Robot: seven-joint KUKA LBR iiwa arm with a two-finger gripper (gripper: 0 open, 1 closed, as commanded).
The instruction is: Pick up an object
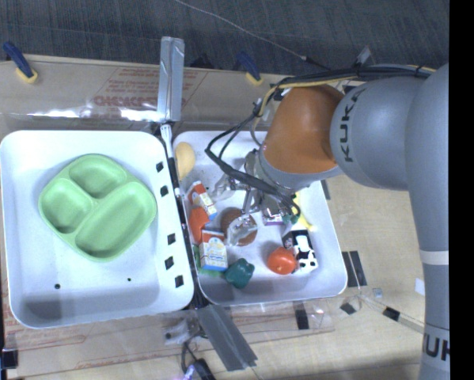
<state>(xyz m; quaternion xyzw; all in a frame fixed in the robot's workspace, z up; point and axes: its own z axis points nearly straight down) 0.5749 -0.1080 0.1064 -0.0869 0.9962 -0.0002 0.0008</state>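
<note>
Right bin (325, 279) crowded: carton (214, 253), teal toy (239, 273), red ball (282, 260), cow toy (303, 249) packed close beside the arm (379, 133). Left bin (102, 291): open floor below the green divided plate (98, 204).

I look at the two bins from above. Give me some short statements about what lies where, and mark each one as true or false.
1. The green divided plate lies in the left bin. True.
2. The end effector is above the left bin. False: it is above the right bin.
3. A red-orange round object lies in the right bin. True.
4. The dark green object rests on the plate. False: it lies in the right bin, beside a small carton.
</note>
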